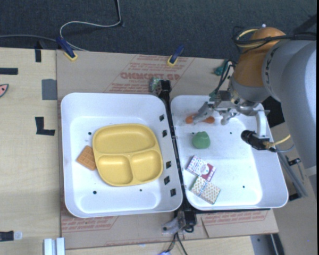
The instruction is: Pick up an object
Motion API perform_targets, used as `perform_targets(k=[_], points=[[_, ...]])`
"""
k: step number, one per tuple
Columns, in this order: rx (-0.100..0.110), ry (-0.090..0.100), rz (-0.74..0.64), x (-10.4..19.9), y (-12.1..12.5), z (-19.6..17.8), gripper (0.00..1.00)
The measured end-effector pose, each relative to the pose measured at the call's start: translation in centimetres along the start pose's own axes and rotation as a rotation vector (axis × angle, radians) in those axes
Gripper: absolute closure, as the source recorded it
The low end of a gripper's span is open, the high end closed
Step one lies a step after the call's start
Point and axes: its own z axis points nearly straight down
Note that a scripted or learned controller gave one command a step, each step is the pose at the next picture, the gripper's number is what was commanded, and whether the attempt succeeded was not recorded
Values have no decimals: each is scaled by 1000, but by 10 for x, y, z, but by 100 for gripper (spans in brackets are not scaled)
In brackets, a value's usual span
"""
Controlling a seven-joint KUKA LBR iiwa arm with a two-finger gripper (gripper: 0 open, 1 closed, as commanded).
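The grey arm point(287, 73) with its orange band point(255, 57) comes in from the right and bends down over the far part of the right bin point(266, 187). Its hand point(215, 113) sits low at the bin's far left area, and from this angle one cannot tell how the hand is set or whether anything is caught in it. Just beside the hand lie two small orange pieces point(190, 119), one to its left and one nearer its middle, both on the bin floor close to the far wall.

A green rounded lump point(201, 139) rests on the white floor a little nearer than the hand, apart from it. Nearer still, toward the bin's left wall, lie two small printed packets point(200, 168), one red and white, the other point(206, 189) patterned and touching or almost touching the first at a corner.

The left bin point(74, 190) holds a yellow divided plate point(127, 154) with three compartments, lying flat near the middle. A tan waffle-patterned square point(86, 157) lies against the plate's left edge, partly tucked under it.

Both bins stand side by side on a cardboard sheet point(133, 73) on the worktop point(21, 158). Two blue-and-yellow clamps point(68, 49) grip the sheet's far edge.
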Motion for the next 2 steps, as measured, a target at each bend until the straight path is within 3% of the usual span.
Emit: perform_targets(k=[1, 2], points=[[1, 2, -1, 1, 0, -9, 100], [1, 2, -1, 1, 0, -9, 0]])
